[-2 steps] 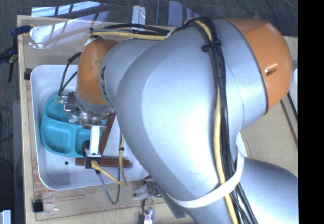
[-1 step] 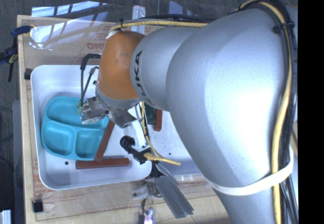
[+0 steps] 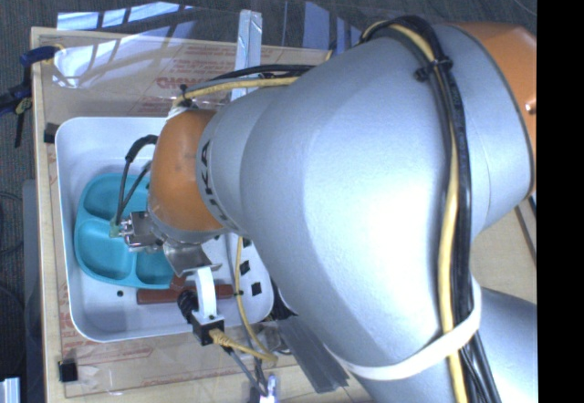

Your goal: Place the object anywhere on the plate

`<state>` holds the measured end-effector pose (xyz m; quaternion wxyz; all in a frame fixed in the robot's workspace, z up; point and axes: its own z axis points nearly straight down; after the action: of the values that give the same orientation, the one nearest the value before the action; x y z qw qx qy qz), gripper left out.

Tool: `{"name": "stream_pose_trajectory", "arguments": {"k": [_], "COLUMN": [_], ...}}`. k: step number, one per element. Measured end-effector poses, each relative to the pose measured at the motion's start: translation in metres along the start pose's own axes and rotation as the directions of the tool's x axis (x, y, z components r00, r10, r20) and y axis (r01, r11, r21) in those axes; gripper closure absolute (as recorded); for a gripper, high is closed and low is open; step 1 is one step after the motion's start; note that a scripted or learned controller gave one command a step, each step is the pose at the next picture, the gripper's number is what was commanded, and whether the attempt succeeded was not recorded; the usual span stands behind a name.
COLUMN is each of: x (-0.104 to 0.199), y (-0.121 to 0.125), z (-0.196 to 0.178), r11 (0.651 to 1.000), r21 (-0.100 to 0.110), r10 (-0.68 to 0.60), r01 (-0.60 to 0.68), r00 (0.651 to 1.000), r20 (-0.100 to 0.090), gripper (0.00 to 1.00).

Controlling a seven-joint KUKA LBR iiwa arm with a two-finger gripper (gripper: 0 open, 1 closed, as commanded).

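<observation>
Closest to the lens, the grey arm [image 3: 365,210] reaches in from the right and covers most of the scene, with black and yellow cables strapped along its casing. Its orange band [image 3: 178,178] sits above the wrist, hanging over the left part of the worktop [image 3: 109,357], a pale board with faded reddish print that shows along the far edge and the near left corner.

On the worktop stands a shallow white bin [image 3: 96,315] with rounded corners. Its left half is in plain sight, while the arm hides its right side.

Inside the bin, toward the left wall, lies a turquoise plate [image 3: 96,242] divided into compartments. Its right part disappears under the wrist.

The tool [image 3: 137,230] shows as a bit of grey metal below the orange band, right over the right side of the plate. The wrist covers the rest of it, so I cannot tell whether it is open, closed or holding anything.

The object [image 3: 157,297], a slim reddish-brown piece, lies flat on the white bin floor just beside the near rim of the plate, running left to right. Its right end goes out of sight under the robot. It is off the plate, and whether it touches the rim I cannot tell.

A tiny black speck [image 3: 120,293] rests on the bin floor just left of the object.
</observation>
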<state>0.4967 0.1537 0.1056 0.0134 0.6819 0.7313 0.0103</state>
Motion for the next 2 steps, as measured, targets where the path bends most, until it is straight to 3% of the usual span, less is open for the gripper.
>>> {"name": "stream_pose_trajectory", "arguments": {"k": [1, 2], "x": [-0.028, 0.013], "y": [0.049, 0.013], "z": [-0.005, 0.000], "r11": [0.998, 0.967], "r21": [0.056, -0.005], "r10": [-0.002, 0.257], "r01": [0.003, -0.257], "r00": [1.000, 0.966], "r20": [-0.004, 0.013], "gripper": [1.00, 1.00]}}
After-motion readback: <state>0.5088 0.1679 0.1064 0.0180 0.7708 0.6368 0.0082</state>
